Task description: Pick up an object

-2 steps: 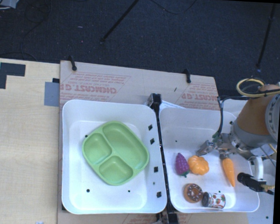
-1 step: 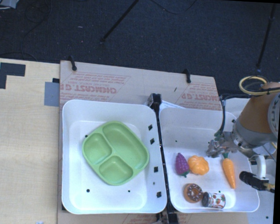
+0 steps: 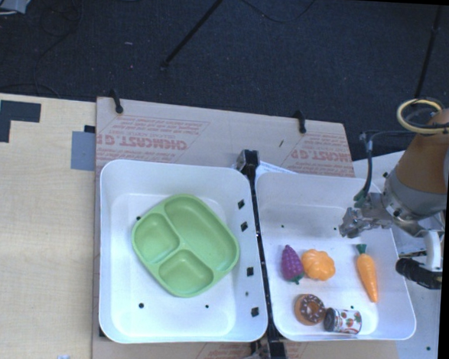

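The right bin holds a purple grape bunch, a yellow-orange pepper-like toy, an orange carrot, a brown donut and a small printed can lying on its side. My gripper hangs over the bin's right side, just above and left of the carrot's green top. Nothing shows between its fingers, and their spread is too small to make out.
The left bin carries a green divided plate. A black divider runs between the two bins. Cardboard lies under both, with a wooden bench top to the left. The arm's orange band sits at the right.
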`<state>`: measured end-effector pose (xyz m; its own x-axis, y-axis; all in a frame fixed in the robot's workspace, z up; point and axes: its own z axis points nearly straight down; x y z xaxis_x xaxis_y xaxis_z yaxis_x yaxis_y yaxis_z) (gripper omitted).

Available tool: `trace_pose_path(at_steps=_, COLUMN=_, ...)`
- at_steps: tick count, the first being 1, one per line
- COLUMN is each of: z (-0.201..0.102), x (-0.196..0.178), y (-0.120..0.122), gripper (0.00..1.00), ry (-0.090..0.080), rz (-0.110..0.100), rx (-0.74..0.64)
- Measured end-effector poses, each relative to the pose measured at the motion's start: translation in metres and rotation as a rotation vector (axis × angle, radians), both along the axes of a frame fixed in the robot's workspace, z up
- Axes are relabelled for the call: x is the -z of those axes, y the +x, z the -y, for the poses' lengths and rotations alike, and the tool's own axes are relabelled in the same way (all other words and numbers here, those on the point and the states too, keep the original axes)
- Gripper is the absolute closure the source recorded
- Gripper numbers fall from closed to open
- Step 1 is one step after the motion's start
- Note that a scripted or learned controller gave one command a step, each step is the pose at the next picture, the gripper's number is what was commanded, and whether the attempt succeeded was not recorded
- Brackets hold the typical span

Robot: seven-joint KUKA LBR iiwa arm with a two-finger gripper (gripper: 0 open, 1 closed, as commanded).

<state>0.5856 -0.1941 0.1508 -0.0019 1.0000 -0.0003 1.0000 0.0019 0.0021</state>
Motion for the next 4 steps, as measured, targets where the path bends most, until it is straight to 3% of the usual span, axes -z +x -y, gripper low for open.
trace_pose_path(at_steps=2, z=0.011, x=-0.092, y=0.001, gripper=1.0, ry=0.0, rz=-0.001, rx=0.0)
trace_pose_path(at_steps=4, z=-0.1, x=-0.095, y=0.003, gripper=1.0, ry=0.003, rz=-0.005, rx=-0.003)
